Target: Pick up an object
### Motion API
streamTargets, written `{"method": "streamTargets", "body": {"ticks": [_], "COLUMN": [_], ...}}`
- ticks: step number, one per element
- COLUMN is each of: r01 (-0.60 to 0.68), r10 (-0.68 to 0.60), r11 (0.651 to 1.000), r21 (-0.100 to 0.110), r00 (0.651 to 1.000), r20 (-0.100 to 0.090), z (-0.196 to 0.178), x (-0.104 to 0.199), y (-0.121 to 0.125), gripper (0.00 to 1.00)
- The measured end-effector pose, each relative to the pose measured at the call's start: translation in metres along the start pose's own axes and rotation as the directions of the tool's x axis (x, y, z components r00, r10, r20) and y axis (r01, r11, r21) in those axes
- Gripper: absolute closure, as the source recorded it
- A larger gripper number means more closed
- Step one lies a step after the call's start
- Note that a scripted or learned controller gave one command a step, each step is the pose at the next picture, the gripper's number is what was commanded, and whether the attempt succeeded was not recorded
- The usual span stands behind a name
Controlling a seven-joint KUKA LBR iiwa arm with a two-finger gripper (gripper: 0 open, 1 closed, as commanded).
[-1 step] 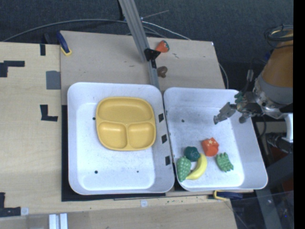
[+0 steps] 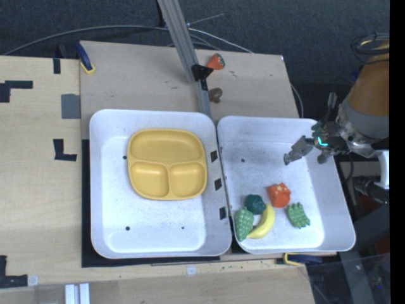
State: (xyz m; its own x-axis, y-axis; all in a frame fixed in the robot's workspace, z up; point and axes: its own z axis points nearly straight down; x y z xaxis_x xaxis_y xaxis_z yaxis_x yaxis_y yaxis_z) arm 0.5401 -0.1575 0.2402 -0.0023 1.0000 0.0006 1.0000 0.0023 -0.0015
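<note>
Grey arm [image 2: 370,100] in from the right, tool [image 2: 308,151] fingers spread, nothing between.

High slanted view over both bins [image 2: 95,170]

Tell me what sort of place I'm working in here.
Probably a robotics lab test bench: two shallow white bins on a taped wooden board, toy plastic fruit such as the yellow banana, and loose cables behind.

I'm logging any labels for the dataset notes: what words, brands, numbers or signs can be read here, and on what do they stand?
None can be read. The yellow tray, the two white bins, the toy foods such as the banana and the gripper carry no legible print. Black tape marks on the bench are shapes, not letters.
</note>
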Motion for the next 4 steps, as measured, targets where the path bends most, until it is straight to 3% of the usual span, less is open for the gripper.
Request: {"method": "streamTargets", "body": {"ticks": [3,4], "r01": [-0.001,0.000], "r10": [0.001,0.000], "r11": [1.000,1.000], "r21": [0.005,0.002], "r00": [1.000,1.000], "r20": [0.000,-0.001], "z": [0.150,0.137], "x": [-0.008,-0.007], "y": [0.004,0.005], "gripper": [0.00,1.00]}}
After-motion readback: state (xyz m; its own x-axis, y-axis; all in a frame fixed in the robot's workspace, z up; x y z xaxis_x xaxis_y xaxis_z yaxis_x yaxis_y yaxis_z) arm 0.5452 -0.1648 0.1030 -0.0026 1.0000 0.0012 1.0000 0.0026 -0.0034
